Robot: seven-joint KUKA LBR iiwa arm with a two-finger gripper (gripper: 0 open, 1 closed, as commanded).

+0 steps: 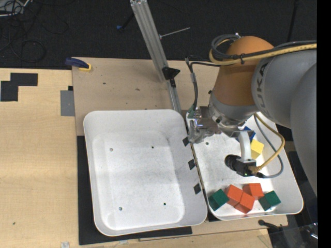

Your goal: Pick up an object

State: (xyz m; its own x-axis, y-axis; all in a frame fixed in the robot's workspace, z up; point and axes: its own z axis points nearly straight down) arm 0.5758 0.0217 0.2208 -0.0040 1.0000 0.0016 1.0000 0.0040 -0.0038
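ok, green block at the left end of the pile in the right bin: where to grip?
Likely from above, fingers across the green block, on the two faces running away from the orange block. That neighbour seems to touch its right side, leaving no finger room there; bare right bin floor lies to its left.

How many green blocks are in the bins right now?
2. Both lie in the right bin near its front edge: one green block at the left end of the orange blocks, the other at the right end. The arm may hide more.
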